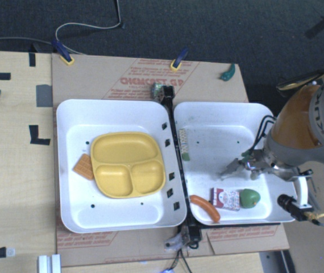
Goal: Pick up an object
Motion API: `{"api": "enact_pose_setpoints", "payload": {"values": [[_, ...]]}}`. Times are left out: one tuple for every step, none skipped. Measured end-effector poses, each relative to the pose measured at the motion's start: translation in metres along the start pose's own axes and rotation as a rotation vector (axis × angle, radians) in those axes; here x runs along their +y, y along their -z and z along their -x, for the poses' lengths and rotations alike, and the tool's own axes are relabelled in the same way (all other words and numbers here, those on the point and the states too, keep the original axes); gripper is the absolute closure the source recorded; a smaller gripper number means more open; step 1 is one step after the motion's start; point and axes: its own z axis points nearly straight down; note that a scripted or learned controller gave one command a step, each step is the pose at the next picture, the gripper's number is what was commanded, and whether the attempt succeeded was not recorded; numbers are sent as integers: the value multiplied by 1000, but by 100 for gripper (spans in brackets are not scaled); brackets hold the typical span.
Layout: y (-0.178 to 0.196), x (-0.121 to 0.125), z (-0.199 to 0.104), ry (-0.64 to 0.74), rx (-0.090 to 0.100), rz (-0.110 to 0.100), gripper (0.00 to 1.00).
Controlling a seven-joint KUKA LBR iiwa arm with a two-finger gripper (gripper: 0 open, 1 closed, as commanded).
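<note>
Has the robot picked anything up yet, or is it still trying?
Nothing looks picked up yet. The gripper hangs over bare floor in the right bin with nothing between its fingers. The green object, red and white packet and sausage all lie in the bin. Left: reach one, grasp it, lift.

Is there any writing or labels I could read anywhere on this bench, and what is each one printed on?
Red lettering on the cardboard sheet under the bins: too blurred to read with confidence.
Small strip label on the right bin's floor: too small to read.
Red and white packet in the right bin: printing is blurred, unreadable.
Nothing readable on the yellow divided plate or the arm.
</note>
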Motion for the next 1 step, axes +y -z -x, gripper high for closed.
{"api": "enact_pose_setpoints", "payload": {"values": [[9,1,-1,1,1,1,100]]}}
